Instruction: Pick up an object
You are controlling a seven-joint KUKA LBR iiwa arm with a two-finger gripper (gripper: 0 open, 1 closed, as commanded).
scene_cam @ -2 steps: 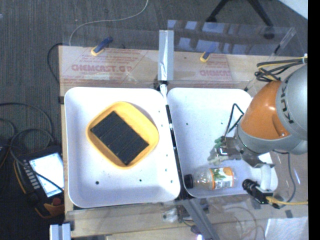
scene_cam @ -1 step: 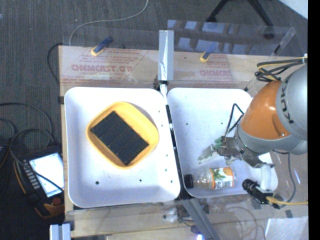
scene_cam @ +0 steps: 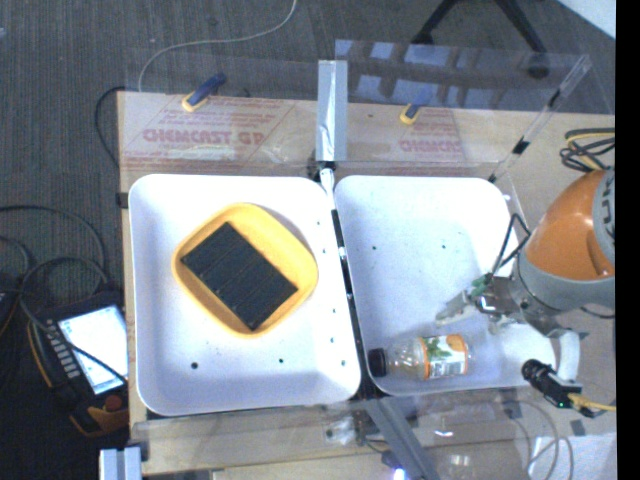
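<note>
A: White plastic, 2 bins side by side. What lies in the right bin (scene_cam: 420, 218)?

B: 1 bottle (scene_cam: 425, 357) on its side by the near wall, dark cap to the left.

A: And the gripper (scene_cam: 478, 303)?

B: Just above the bottle, over that bin. Whether it is parted, I cannot tell; nothing shows in its grasp.

A: The left bin (scene_cam: 160, 208)?

B: A yellow dish (scene_cam: 245, 266) with a dark slab.

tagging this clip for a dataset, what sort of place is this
Probably a robotics lab: a grey arm with an orange band reaches over two shallow white plastic bins, beside a handheld control tablet on grey carpet.
</note>
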